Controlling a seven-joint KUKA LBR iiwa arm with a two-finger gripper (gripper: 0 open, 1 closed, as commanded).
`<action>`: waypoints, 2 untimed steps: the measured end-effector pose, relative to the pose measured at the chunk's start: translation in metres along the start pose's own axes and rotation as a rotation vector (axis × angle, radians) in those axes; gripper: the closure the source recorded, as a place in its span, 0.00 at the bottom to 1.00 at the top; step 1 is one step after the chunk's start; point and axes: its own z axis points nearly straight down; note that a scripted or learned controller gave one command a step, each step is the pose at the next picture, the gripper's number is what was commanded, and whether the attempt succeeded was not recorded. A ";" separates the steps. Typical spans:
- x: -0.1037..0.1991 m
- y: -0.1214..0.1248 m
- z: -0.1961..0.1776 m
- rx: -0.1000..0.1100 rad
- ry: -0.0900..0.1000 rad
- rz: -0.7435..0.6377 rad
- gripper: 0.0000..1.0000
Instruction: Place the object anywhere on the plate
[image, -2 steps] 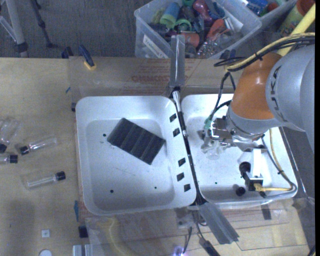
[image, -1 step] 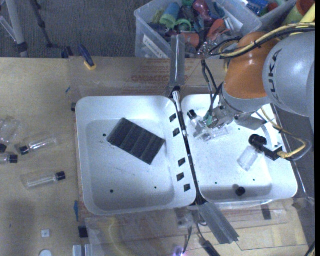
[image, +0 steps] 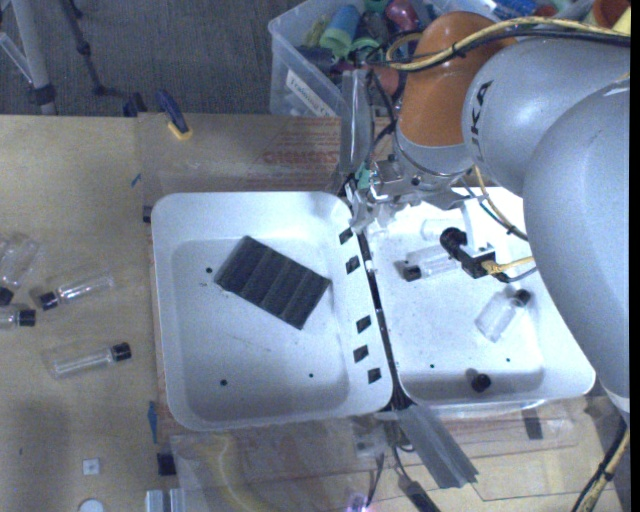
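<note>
camera view: two white bins sit side by side on a wooden bench. the left bin holds a dark ribbed plate, lying flat on the floor and turned at a slant to the walls, nearer the back than the front. nothing rests on the plate.

the right bin holds the small things. a clear vial with a black cap lies on its side near the back, its cap pointing toward the left bin. a second vial, also clear with a dark cap, lies further right and nearer the front, well apart from the first. a loose black cap sits by the front wall. none of these touches the plate, which is in the other bin.

the grey arm with its orange band comes in from the right. the gripper hangs over the back end of the rim where the two bins meet, beside the first vial but apart from it. it is seen too small and cluttered to tell whether it is wide or narrow, and nothing can be made out in its grasp.

a row of small black squares runs along the shared rim. more clear vials lie on the bench left of the bins, and a clear tub of coloured items stands behind.
</note>
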 end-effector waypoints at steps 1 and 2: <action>0.120 0.027 -0.059 -0.001 0.001 -0.186 1.00; 0.161 0.035 -0.012 0.006 0.000 0.201 1.00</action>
